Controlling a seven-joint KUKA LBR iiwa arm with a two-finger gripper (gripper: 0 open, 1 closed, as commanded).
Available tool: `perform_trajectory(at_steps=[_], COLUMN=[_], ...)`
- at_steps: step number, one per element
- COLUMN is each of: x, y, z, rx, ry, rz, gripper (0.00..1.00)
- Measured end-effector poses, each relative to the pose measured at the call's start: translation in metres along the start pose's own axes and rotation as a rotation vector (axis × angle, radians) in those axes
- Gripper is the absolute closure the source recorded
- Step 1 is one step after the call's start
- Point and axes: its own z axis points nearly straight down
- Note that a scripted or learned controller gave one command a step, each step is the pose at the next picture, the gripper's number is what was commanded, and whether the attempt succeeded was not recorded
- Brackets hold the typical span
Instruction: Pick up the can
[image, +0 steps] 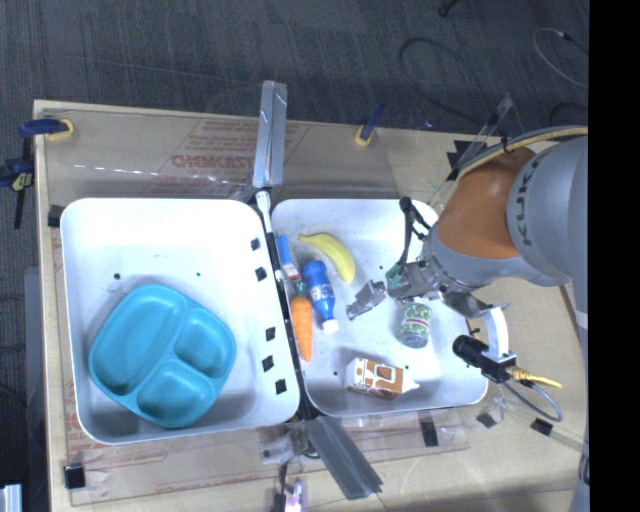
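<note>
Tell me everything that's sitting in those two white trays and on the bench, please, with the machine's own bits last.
bins: two, white, side by side on the bench
divided plate: one, blue, left bin
banana: one, yellow, right bin, far side
bottle: one, blue with white label, right bin
carrot: one, orange, right bin by the divider
carton: one, brown and white, right bin, near side
can: one, greenish, right bin
arm: one, grey and orange, from the right
end effector: one, over the right bin beside the can

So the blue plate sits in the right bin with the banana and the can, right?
Not quite. The camera view shows the blue plate in the left bin; the banana and can lie in the right bin.
</note>
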Motion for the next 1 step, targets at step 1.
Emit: perform_trajectory(at_steps=[1], x=[-0.0135], y=[-0.0231], z=[-0.0476], rx=[-0.004], ry=[-0.002], rz=[-0.065], gripper=[0.0])
